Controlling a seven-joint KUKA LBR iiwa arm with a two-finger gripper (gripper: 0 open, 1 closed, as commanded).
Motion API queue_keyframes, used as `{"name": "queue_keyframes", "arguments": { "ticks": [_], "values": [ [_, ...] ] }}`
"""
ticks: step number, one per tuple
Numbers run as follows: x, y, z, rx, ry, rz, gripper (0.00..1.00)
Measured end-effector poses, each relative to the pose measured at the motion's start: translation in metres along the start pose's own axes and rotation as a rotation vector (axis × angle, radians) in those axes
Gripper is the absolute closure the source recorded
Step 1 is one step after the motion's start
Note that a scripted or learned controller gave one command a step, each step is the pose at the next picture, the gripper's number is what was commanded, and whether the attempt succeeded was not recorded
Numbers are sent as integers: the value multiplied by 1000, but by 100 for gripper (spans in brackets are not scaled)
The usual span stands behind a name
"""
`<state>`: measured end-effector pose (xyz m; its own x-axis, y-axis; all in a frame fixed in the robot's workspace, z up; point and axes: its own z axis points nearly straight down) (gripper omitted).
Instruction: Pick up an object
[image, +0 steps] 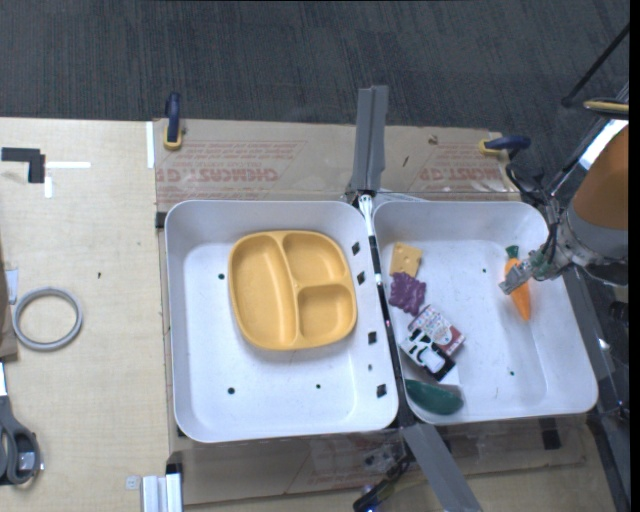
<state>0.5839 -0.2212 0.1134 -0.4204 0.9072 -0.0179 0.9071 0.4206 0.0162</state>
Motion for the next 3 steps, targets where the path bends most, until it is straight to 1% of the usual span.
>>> {"name": "queue_keyframes", "arguments": {
  "ticks": [1, 2, 3],
  "values": [
    [0, 1, -1, -3, -1, 0, 0],
    [13, -31, -49, 15, 16, -140, 0],
    [-6, 11, 11, 1, 5, -66, 0]
  ]
}}
